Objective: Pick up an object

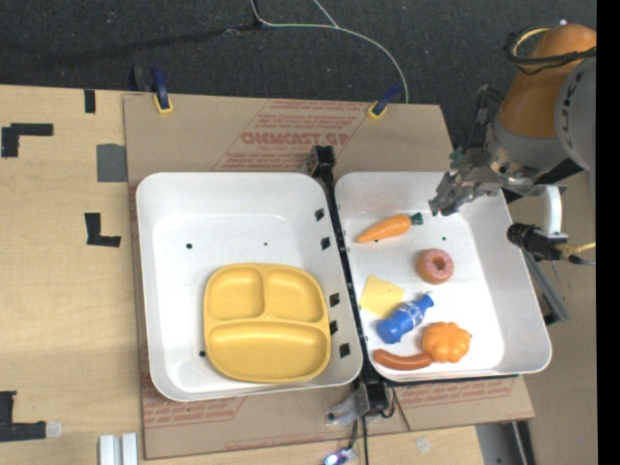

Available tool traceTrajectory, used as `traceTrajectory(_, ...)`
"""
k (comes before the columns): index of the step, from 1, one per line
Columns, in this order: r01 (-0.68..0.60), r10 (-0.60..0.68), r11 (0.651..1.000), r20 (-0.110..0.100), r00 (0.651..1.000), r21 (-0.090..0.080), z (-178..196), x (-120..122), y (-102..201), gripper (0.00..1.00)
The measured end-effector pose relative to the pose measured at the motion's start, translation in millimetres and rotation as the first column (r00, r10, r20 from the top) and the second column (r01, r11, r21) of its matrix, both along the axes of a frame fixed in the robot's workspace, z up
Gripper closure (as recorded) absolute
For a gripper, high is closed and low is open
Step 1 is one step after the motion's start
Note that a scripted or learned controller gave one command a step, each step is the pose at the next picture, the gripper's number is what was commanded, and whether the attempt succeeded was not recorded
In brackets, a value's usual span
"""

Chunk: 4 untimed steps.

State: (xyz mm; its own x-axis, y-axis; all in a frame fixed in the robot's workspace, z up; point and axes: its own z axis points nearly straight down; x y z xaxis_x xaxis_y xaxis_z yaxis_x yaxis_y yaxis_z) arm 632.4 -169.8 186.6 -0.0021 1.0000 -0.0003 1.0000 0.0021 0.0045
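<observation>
Overhead, a grey arm with an orange band reaches in from 3 o'clock, its claw [448, 201] poised low over the right bin [504, 260] near that bin's 12 o'clock edge. Whether the claw is apart or together cannot be told at this angle, and nothing is seen between its tips. Just beside it, at its 8 o'clock, lies a toy carrot [385, 229], orange with a small dark green stub pointing toward the claw. A pink ringed doughnut [435, 265] sits at mid-bin. Toward 6 o'clock cluster a yellow cheese wedge [380, 294], a blue bottle [403, 320] with a white label, an orange pumpkin [446, 341] and a reddish sausage [401, 360]. The left bin [170, 221] on the tabletop carries a yellow divided tray [266, 321].
</observation>
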Motion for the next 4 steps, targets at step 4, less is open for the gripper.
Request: traceTrajectory(4,-0.004,0.004,1.000,-0.009,1.000,0.002,52,-33,105,1.00)
